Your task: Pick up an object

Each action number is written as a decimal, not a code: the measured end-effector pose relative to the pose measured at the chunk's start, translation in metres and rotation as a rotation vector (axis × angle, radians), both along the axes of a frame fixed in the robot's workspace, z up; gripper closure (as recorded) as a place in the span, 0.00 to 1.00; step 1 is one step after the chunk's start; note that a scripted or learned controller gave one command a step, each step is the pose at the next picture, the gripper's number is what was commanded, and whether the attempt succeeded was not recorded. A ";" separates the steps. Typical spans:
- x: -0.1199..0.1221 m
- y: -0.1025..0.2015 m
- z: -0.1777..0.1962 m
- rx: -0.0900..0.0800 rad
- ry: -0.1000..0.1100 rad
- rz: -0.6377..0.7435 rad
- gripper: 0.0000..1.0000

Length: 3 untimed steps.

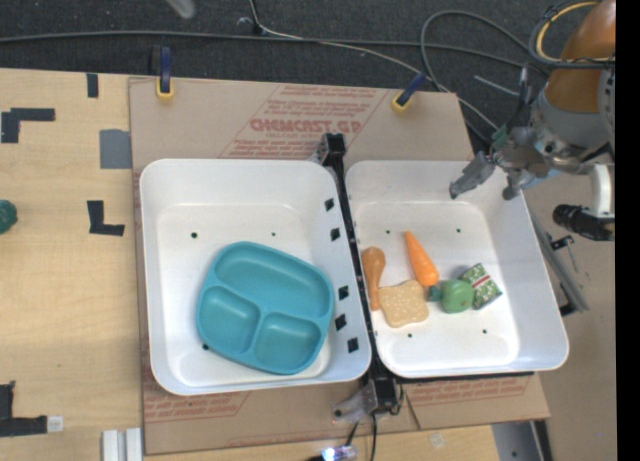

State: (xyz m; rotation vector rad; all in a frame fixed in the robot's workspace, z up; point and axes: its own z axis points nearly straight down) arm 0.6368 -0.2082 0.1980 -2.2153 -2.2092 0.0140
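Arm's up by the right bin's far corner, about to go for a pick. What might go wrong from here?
1. The carrot, bread slice, green toy and tan piece lie packed together, so the tool may nudge neighbours or grab two.
2. The tan piece lies near the divider, leaving little finger room.
3. The tool sits near the right bin rim; a descent may clip it.

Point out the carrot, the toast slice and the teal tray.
carrot (421, 258), camera view, middle of its orange body
toast slice (402, 304), camera view, centre of its top face
teal tray (264, 306), camera view, ridge between compartments
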 end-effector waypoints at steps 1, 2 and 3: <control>0.003 0.001 0.009 -0.003 -0.014 0.004 0.00; 0.003 0.003 -0.034 -0.003 -0.011 0.005 0.00; -0.001 0.001 -0.078 -0.004 -0.011 0.004 0.00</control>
